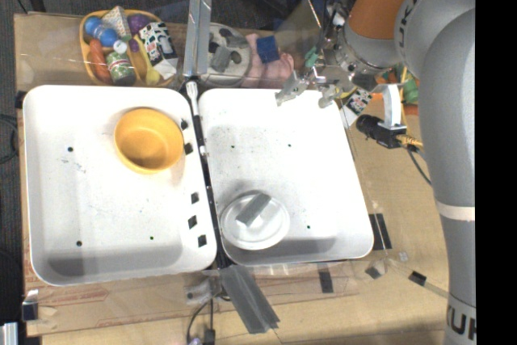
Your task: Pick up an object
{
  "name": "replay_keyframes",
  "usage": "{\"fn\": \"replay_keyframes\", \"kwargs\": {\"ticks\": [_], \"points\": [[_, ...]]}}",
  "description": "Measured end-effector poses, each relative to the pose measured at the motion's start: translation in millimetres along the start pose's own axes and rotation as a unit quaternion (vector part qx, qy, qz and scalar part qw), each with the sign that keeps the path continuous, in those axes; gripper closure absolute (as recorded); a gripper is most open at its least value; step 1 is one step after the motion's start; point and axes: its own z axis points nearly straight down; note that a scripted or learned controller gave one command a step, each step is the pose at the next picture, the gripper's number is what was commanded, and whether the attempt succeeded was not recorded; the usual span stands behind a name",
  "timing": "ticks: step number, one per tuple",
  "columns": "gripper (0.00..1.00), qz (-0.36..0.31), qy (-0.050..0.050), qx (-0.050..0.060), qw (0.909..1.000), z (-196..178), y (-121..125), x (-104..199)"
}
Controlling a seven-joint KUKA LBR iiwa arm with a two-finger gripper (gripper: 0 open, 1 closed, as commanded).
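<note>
A yellow bowl [149, 140] sits upright in the left bin [56, 198], toward its back. In the right bin [323, 174], near the front edge, lies a round silver dish [254, 220] with a small grey block resting on it. My gripper [305, 95] hangs over the back edge of the right bin, well behind the silver dish. Its fingers [284, 96] are spread open and nothing is between them.
A yellow basket [121, 48] packed with several small items stands behind the left bin. Behind the right bin are a grey-and-white object [228, 52] and a pink and blue object [269, 61]. A metal post [198, 32] rises between the bins. Cables [388, 133] trail at right.
</note>
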Motion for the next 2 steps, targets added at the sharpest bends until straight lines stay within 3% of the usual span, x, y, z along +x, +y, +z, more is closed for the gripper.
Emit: {"fn": "replay_keyframes", "kwargs": {"ticks": [1, 2], "points": [[0.0, -0.034, 0.0, -0.001, 0.9994, -3, -82, 13], [0.0, 0.032, 0.0, 0.0, 0.9995, 142, -132, 68]]}}
